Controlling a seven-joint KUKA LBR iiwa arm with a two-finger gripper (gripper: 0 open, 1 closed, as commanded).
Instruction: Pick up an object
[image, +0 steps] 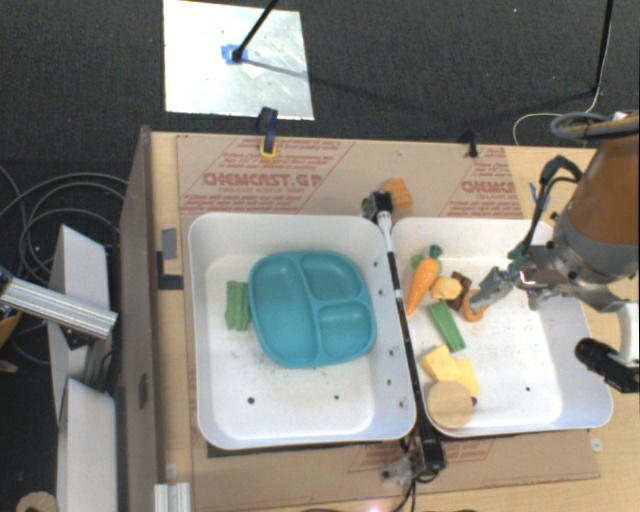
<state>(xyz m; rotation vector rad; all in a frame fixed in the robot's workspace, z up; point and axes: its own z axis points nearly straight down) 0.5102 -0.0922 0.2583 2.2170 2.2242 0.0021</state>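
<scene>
In the right bin (545, 385) lies a cluster of toy food: an orange carrot (422, 283) with a green top, a green stick (447, 327), a yellow wedge (451, 368), a round tan disc (450, 405), a small yellow-brown piece (446, 290) and an orange curved piece (471, 314). My gripper (484, 297) reaches in from the right and hangs low over the orange curved piece, just right of the yellow-brown piece. Whether it touches either one is unclear.
The left bin (215, 400) holds a teal divided plate (312, 307) and a green piece (237, 305) beside its left edge. A black clamp (378, 206) and an orange object (398, 192) sit at the top of the divider between the bins. The grey-and-orange arm (600, 225) covers the right bin's far right corner.
</scene>
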